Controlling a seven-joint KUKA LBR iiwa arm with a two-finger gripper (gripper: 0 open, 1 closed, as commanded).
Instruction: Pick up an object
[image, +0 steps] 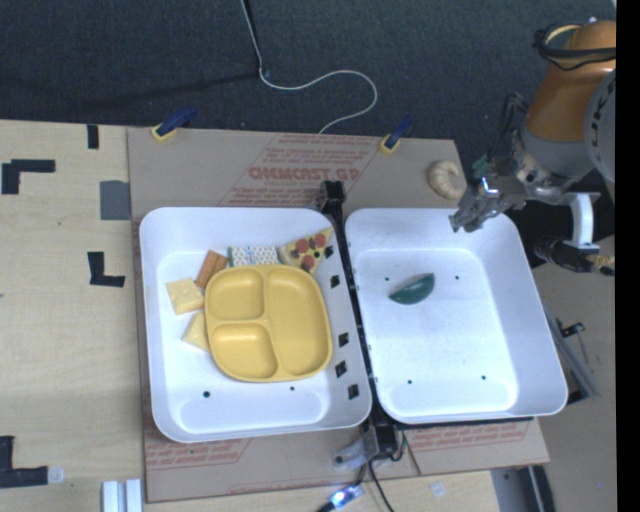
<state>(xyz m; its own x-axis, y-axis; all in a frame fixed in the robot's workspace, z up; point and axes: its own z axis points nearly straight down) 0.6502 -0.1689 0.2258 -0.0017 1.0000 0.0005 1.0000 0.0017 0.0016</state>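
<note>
The pick is not yet made. The arm's dark two-finger hand (468, 220) hangs over the upper right corner of the right shallow white bin (520, 395), carrying nothing; whether it is apart or together I cannot tell. A small dark green curved object (412, 289) lies near that bin's centre, apart from the hand. The left white bin (175, 395) holds a yellow divided plastic plate (268, 322) among small food-like pieces. Reaching, closing and lifting remain.
</note>
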